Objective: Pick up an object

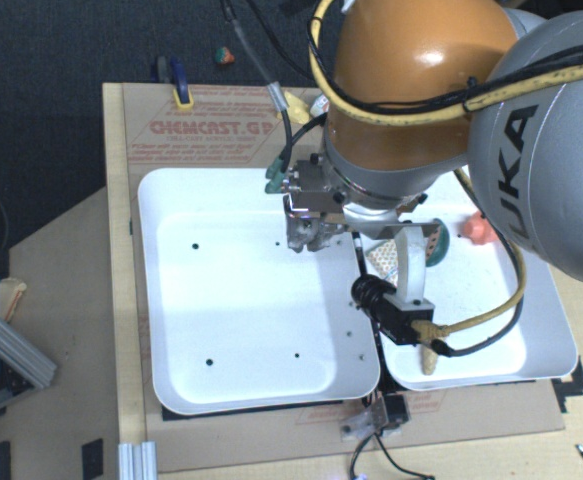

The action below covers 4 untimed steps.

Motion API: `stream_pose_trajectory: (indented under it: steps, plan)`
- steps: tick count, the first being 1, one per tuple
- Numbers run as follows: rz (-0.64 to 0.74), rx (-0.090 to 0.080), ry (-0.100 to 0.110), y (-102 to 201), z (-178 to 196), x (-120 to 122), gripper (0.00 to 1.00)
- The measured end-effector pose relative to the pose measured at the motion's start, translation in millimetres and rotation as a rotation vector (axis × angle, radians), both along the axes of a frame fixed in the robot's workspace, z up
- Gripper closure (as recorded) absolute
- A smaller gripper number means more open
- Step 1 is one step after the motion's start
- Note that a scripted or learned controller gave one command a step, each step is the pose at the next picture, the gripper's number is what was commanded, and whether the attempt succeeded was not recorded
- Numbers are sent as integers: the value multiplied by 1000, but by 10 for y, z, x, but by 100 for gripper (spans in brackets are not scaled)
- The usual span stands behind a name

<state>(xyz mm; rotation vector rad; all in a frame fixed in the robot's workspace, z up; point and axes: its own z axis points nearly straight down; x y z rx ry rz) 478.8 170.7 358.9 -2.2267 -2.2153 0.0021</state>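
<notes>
My gripper [309, 238] hangs under the big orange wrist band, low over the right side of the left bin [171, 268], near the divide between the two bins. In the right bin [541, 318] lie a pink object [478, 230], a teal object [437, 248], a patterned flat piece [382, 259] and a tan piece [429, 359] near the front edge. The arm covers most of the right bin's back half. I see nothing in the gripper's grasp.
A black fitting with a yellow cable [471, 323] loops over the right bin. A brown board [211, 118] lies under both bins, with a blue and yellow clamp [180, 80] at its back edge. Metal rails [11, 343] sit off to the left.
</notes>
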Motion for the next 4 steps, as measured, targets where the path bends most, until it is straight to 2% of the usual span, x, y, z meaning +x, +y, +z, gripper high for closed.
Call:
stream_pose_trajectory:
  steps: [1,2,3,4]
  plan:
    - [3,0,1,-147,-9,18,100]
    - [0,-2,7,-479,-502,-3,100]
    - [6,6,-23,-536,1352,190,100]
    - [12,-1,9,146,522,219,100]
